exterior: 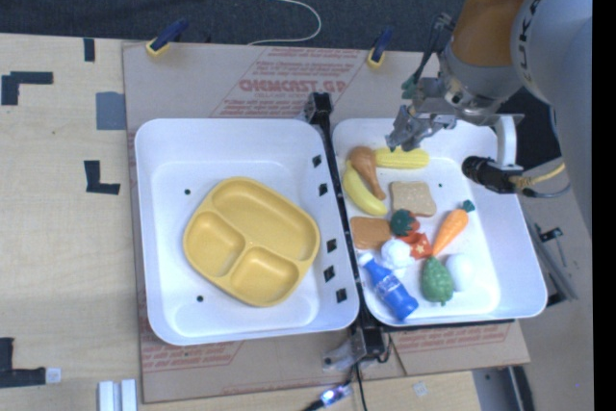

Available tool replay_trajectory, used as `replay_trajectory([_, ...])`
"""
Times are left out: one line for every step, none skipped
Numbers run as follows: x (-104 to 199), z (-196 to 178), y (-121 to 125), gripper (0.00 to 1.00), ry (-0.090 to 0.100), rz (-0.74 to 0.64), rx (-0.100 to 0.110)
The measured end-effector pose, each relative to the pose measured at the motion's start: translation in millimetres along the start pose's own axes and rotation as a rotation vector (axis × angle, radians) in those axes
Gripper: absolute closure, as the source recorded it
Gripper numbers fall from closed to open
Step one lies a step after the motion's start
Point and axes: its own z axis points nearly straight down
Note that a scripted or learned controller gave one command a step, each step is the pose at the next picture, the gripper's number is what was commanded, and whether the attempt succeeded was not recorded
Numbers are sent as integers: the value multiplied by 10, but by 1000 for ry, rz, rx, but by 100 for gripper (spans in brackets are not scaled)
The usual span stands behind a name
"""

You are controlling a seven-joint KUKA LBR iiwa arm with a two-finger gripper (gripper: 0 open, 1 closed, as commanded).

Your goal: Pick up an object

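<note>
Task object, judged by proximity: the corn cob, yellow, lying crosswise near the far wall of the right bin. The gripper hangs directly over it, fingertips at or just above the cob's left half. Contact cannot be confirmed, nor can the gripper's state be told from this angle; nothing is visibly lifted.

Just beside the cob on the left: a drumstick and a banana along the bin's left wall. A bread slice lies near the cob on the near side. Further toward the camera: a carrot, a blue bottle, a green bumpy fruit, and small red, white and green pieces crowded between them.

The left bin holds a yellow divided plate, well apart from the work.

Risks, as judged:
- The cob is round and smooth; an off-centre pinch near one end could let it roll or pivot out.
- The far wall is close, so the cob could get pushed against it rather than captured.
- The drumstick sits close enough that a finger may land on it and block closure.
</note>
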Motion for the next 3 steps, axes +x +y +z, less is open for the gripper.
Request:
replay_trajectory([-22,-71,-64,100,0,1,0])
replay_trajectory([45,-64,-80,100,0,1,0])
replay_trajectory([-37,130,-106,100,-1,2,2])
